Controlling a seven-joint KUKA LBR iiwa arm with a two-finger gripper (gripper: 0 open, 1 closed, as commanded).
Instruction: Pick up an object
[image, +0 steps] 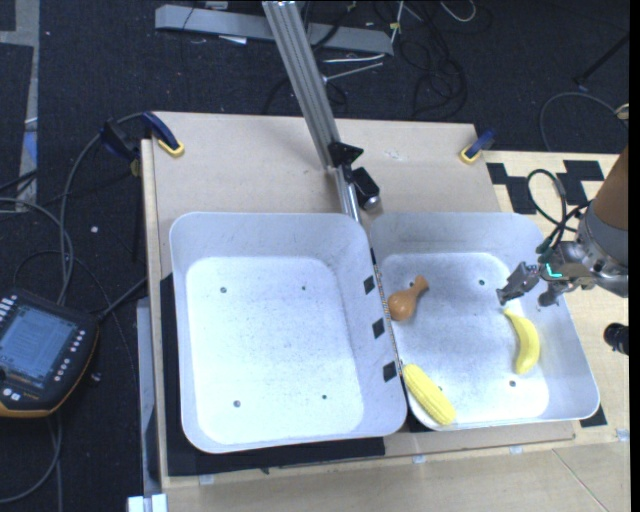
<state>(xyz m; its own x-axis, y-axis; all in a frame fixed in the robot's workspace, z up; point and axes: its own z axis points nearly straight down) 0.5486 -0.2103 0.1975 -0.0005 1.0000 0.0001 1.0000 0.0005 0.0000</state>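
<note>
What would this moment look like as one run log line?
gripper: open, above right bin | nearest: yellow banana, not held | also: yellow corn cob, brown drumstick-shaped toy

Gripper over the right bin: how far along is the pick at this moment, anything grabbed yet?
Done: the arm has reached the right bin, with the gripper just above the banana's upper end. In hand: nothing shows between its fingers. Left: the whole grasp and lift. The banana, the corn cob by the front rim and the brown pear-shaped toy near the divider all lie on the bin floor.
</note>
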